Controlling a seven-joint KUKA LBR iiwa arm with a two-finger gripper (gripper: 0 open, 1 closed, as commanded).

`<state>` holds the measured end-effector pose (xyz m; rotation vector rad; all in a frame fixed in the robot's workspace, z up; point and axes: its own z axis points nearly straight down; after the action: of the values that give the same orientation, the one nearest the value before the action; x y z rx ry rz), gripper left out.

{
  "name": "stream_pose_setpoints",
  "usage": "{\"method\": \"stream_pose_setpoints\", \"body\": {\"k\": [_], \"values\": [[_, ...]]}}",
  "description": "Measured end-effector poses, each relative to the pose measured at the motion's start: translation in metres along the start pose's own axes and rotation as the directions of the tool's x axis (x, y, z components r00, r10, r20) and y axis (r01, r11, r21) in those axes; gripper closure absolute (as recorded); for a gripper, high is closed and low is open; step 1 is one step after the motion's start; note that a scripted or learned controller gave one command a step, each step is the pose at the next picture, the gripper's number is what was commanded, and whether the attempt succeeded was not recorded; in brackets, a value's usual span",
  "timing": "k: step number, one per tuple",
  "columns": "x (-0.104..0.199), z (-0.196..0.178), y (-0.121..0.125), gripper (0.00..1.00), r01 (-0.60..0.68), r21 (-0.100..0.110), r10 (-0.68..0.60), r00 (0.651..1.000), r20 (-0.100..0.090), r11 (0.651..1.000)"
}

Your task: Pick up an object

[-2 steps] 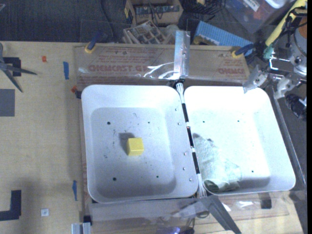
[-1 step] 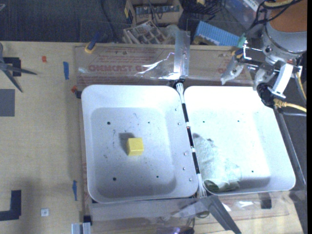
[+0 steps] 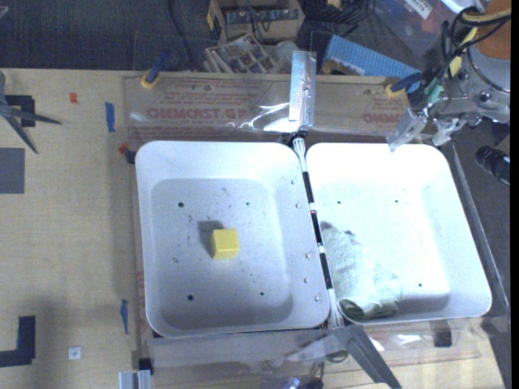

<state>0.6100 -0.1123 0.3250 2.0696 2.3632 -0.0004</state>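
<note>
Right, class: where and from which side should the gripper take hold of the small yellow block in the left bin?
Probably from straight above, closing on two opposite flat side faces of the yellow block. It is a compact cube sitting flat near the middle of the left bin, apart from the walls, so the fingers have room on every side.

Two white bins [image 3: 162,168] side by side on a wooden bench [image 3: 65,217].

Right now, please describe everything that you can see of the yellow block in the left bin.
The yellow block is a small cube-like piece, plain yellow, perhaps foam or plastic. It lies on the floor of the left bin, near the middle, slightly turned against the bin's edges. A small dark shadow falls at its upper left. Nothing touches it but the bin floor. The gripper is far away, beyond the right bin's upper right corner.
</note>
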Motion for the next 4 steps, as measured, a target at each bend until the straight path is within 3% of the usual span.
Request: {"method": "stream_pose_setpoints", "body": {"k": [1, 2, 3, 4], "values": [[0.054, 0.024, 0.022, 0.0, -0.003, 0.0, 0.003, 1.0, 0.0, 1.0], [0.018, 0.032, 0.021, 0.0, -0.037, -0.001, 0.037, 0.999, 0.0, 0.999], [0.018, 0.032, 0.021, 0.0, -0.037, -0.001, 0.037, 0.999, 0.0, 0.999], [-0.035, 0.031, 0.015, 0.0, 0.141, -0.005, -0.141, 0.99, 0.004, 0.99]]}}
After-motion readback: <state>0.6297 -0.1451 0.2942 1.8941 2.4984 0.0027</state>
